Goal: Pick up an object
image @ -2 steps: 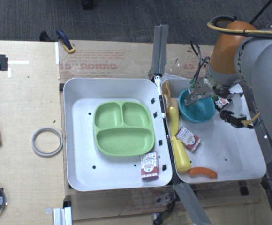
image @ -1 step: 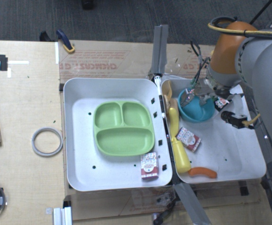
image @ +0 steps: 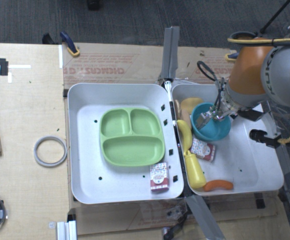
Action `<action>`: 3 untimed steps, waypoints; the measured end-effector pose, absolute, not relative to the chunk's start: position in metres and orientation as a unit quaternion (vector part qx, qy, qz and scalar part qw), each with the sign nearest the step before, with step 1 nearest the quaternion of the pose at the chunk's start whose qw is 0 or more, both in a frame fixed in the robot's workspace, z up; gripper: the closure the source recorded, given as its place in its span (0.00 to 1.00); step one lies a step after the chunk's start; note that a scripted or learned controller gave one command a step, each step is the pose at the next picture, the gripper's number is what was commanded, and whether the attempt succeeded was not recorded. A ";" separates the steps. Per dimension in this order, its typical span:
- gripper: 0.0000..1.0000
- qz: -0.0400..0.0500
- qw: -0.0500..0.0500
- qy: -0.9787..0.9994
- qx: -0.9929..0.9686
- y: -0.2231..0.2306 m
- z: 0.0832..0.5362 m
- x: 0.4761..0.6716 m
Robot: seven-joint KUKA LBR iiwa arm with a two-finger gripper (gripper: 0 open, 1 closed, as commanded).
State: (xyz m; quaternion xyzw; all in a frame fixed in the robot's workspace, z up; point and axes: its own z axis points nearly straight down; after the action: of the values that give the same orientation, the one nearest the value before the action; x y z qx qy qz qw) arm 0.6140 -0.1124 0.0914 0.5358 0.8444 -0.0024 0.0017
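So the arm (image: 265,74) is reaching in from the right and the claw (image: 212,115) is hanging right over the blue bowl (image: 212,126) in the right bin (image: 257,174), tips down at the bowl's rim or just inside it. Can't tell if it's open or closed from this angle, too small and cluttered there.

The bowl is sitting near the back left of that bin. Beside it on the left there's a banana (image: 184,134) lying along the bin wall, with something pale yellow (image: 189,105) behind the bowl. A small red-and-white packet (image: 203,150) is lying just in front of the bowl, touching or nearly touching it. A yellow bottle (image: 195,171) is lying near the front left corner, and an orange carrot-looking thing (image: 218,185) is just beside it along the front wall.

The left bin (image: 80,149) is holding a green divided plate (image: 132,136) in the middle and a small red box (image: 159,177) at the plate's front right corner.

Out on the surface (image: 25,109), a grey ring (image: 50,150) is lying to the left of the bins.
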 end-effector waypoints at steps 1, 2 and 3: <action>0.00 -0.001 -0.001 0.818 0.575 -0.114 0.177 0.581; 0.00 -0.002 0.006 0.860 0.511 -0.120 0.095 0.661; 0.00 -0.001 0.004 0.864 0.504 -0.116 0.095 0.628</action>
State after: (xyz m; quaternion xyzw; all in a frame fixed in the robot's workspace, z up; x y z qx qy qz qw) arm 0.6275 -0.1164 0.0950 0.5041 0.8636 -0.0013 0.0044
